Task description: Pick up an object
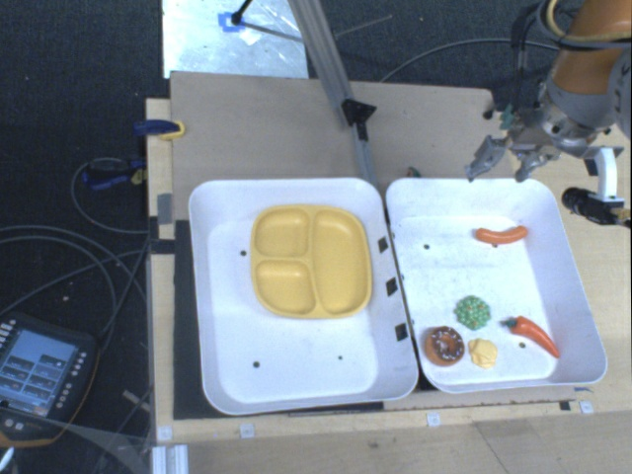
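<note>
Right bin (568, 265): one orange sausage (500, 233), one carrot (534, 334), one green ball (472, 312), one donut (444, 346); pincer (504, 163) spread open, empty, above rim.

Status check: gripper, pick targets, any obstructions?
Gripper open, above right bin's far rim, holding nothing. Sausage nearest; carrot, donut farther. Nothing in the way.

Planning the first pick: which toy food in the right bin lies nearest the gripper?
The orange-red sausage, alone in the bin's upper part below the gripper; the green ball, donut, yellow piece and carrot cluster at the far end.
</note>
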Motion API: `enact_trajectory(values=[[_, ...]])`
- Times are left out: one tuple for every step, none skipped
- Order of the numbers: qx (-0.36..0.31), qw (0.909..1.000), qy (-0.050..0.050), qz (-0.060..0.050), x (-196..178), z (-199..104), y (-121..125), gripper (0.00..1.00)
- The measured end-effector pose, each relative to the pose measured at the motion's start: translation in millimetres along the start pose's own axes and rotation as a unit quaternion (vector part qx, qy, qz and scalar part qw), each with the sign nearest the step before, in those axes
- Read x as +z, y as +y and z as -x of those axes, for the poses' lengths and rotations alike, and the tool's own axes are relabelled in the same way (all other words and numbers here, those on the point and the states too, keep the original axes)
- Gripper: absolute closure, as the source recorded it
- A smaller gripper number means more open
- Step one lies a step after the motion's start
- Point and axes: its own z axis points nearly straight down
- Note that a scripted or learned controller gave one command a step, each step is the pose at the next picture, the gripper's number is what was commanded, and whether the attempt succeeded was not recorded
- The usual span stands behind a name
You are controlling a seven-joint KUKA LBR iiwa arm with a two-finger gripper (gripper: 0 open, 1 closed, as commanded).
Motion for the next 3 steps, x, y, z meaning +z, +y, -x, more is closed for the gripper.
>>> enact_trajectory(values=[[0.0, 1.0, 0.0, 0.0, 42, -4, -1, 0.0], [0.0, 1.0, 0.0, 0.0, 98, 1, 7, 0.0], [-0.001, 1.0, -0.002, 0.004, 82, 1, 9, 1.0]])
